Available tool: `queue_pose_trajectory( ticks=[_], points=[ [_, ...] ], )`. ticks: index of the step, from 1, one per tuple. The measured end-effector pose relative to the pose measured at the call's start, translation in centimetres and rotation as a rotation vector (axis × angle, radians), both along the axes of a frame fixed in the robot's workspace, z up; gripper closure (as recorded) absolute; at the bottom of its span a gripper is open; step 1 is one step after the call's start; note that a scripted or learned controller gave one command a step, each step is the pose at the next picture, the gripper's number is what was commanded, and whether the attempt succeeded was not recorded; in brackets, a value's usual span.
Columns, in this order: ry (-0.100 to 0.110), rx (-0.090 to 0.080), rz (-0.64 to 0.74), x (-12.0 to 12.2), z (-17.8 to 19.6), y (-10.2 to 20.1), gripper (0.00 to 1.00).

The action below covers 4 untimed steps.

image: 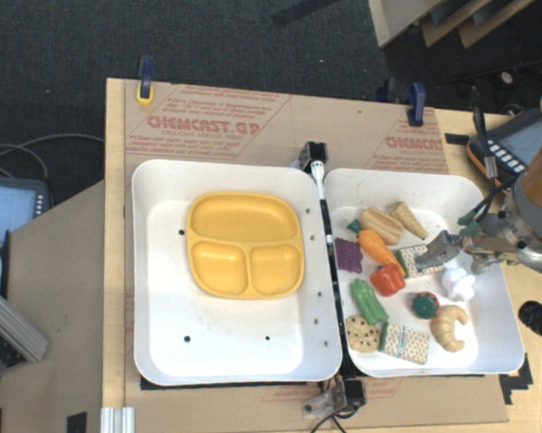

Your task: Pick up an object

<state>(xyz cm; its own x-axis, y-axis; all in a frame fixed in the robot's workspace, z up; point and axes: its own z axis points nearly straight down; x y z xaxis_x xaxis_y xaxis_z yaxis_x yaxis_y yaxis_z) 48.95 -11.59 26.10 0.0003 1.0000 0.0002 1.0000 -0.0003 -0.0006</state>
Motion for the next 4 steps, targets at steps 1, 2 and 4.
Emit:
queue_pose_trajectory(
  ticks=[1,2,4],
  points=[
    [0.01,0.003,0.0,2.0,-10.5,0.0,0.0],
    [-0.006,-0.006,0.001,6.9,-17.6,0.9,0.0],
    [-0.014,0.0,0.008,11.8,-7.0,5.5,1.0]
  ],
)
